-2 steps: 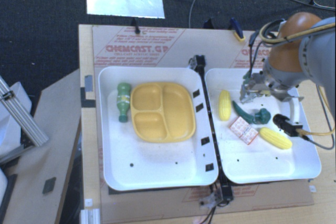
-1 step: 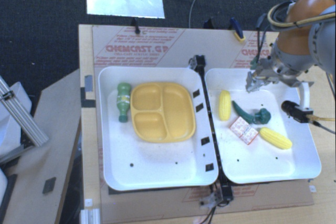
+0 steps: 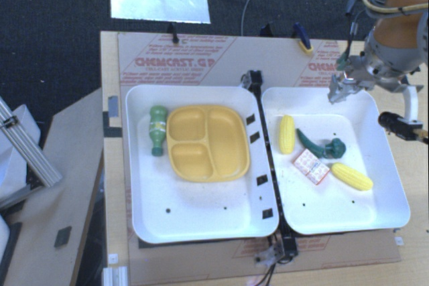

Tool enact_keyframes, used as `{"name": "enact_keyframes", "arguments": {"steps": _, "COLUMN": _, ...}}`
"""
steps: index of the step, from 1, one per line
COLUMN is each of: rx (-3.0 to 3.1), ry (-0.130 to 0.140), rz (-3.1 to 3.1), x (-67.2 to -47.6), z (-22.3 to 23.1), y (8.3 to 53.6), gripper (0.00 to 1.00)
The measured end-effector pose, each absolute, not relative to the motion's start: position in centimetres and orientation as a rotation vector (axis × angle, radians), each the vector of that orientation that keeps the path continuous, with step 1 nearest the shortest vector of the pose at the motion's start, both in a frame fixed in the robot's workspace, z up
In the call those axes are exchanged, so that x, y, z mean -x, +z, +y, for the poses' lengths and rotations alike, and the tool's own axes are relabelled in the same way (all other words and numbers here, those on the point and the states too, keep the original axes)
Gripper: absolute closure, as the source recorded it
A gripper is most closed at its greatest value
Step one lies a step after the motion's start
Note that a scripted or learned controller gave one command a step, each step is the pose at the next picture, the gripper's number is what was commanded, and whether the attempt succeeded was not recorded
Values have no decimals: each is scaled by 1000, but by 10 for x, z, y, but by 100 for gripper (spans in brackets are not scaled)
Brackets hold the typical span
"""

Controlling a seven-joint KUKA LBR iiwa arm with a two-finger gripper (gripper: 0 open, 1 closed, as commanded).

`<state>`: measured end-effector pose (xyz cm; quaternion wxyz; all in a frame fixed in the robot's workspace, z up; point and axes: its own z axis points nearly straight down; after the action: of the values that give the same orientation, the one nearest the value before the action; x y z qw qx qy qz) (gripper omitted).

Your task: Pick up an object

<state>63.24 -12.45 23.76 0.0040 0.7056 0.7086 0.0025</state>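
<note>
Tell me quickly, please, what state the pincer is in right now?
Pincer: cannot be told whether open or closed; it hangs over the far rim of the right bin, holding nothing visible.

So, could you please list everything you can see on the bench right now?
bins: two, white, side by side on the bench
divided plate: one, yellow, left bin
bottle: one, green, left bin, touching the plate's left edge
corn cobs: two, yellow, right bin
green toy: one, dark green, right bin, between the cobs
small box: one, red and white, right bin
arm: one, grey and orange, upper right
end effector: one, over the right bin's far edge
</note>
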Motion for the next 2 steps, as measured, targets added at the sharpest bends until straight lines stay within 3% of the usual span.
{"name": "enact_keyframes", "arguments": {"steps": 1, "rx": -2213, "ry": 4, "rz": 2224, "x": -634, "z": -125, "y": 262, "gripper": 100}}
{"name": "enact_keyframes", "arguments": {"steps": 2, "rx": -2214, "ry": 0, "rz": 2230, "x": -621, "z": -76, "y": 246, "gripper": 100}}
